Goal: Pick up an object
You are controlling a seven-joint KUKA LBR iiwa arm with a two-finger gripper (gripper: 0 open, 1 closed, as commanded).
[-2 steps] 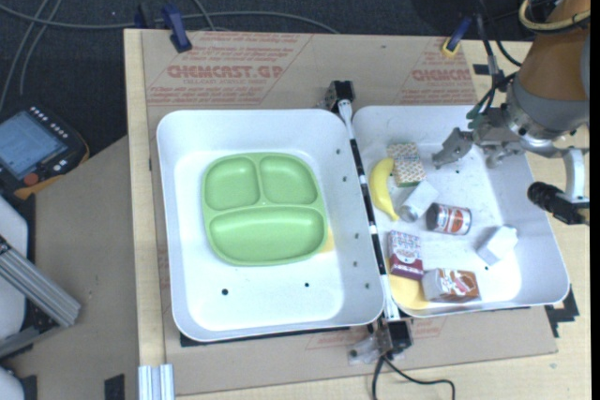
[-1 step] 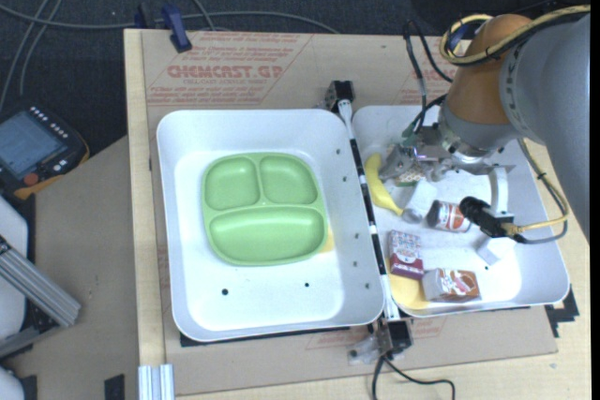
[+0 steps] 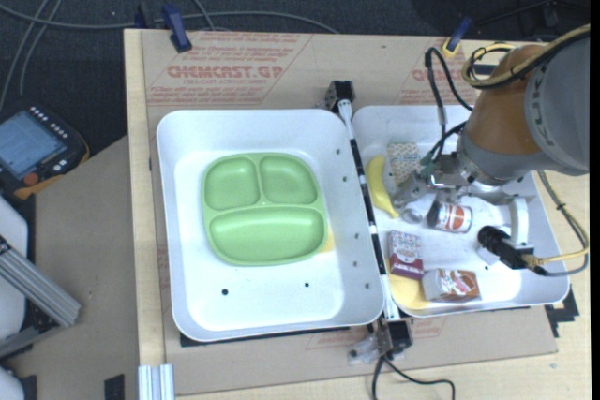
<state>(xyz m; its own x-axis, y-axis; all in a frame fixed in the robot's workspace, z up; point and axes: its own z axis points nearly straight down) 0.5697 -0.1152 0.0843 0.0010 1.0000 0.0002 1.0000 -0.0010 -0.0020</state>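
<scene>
While we cannot tell the gripper (image 3: 424, 186)'s state, crowding by the banana (image 3: 379, 188) and can (image 3: 453, 217) risks a misgrasp.

Brown surface (image 3: 272, 61) with red print carries two white bins side by side: left bin (image 3: 187, 229) near centre, right bin (image 3: 548, 281) at right edge.
</scene>
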